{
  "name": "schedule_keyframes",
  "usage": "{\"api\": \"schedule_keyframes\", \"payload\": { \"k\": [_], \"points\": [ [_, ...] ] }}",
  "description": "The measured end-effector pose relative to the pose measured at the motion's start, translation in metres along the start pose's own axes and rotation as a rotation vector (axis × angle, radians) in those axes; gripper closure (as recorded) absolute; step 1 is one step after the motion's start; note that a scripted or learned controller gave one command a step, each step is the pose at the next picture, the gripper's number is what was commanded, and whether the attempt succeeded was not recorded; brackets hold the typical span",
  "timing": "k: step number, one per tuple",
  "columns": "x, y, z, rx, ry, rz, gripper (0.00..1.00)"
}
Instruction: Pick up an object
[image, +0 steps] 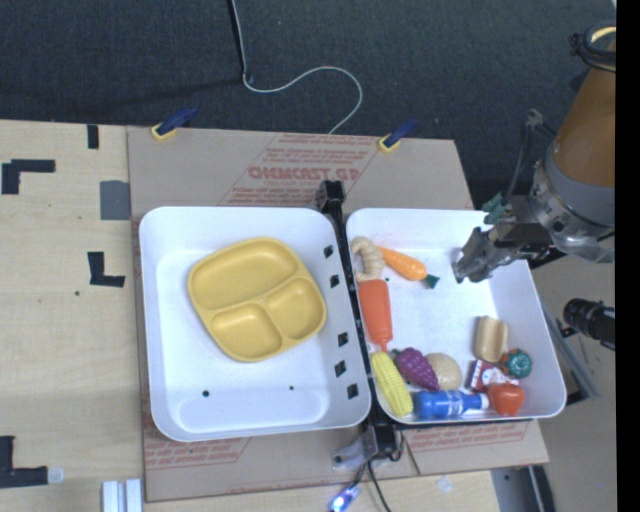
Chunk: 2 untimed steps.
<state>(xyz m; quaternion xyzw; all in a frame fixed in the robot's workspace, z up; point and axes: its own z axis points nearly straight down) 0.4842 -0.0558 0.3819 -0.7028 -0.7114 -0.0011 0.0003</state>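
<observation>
The right bin (520, 290) holds several toy foods: a small carrot (405, 264) near its back, a long orange sausage-like piece (376, 310) by the left wall, a yellow corn cob (391, 383), a purple grape bunch (416, 367), a blue bottle (448, 404), a tan bread piece (489, 337) and a red piece (507, 399). My gripper (472, 262) hangs above the bin's back right part, right of the carrot. Nothing shows beneath it.
The left bin (170, 400) holds a yellow divided plate (257, 297). Black clips (331, 195) join the two bins along the middle. A white cable (300, 80) loops behind the bins on the dark floor. Cardboard lies under both bins.
</observation>
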Motion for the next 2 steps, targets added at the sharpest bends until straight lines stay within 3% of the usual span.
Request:
{"api": "schedule_keyframes", "payload": {
  "k": [1, 2],
  "points": [
    [0.099, 0.000, 0.030, 0.006, 0.000, 0.000, 1.00],
    [0.083, 0.001, -0.007, -0.001, -0.002, 0.011, 1.00]
  ]
}}
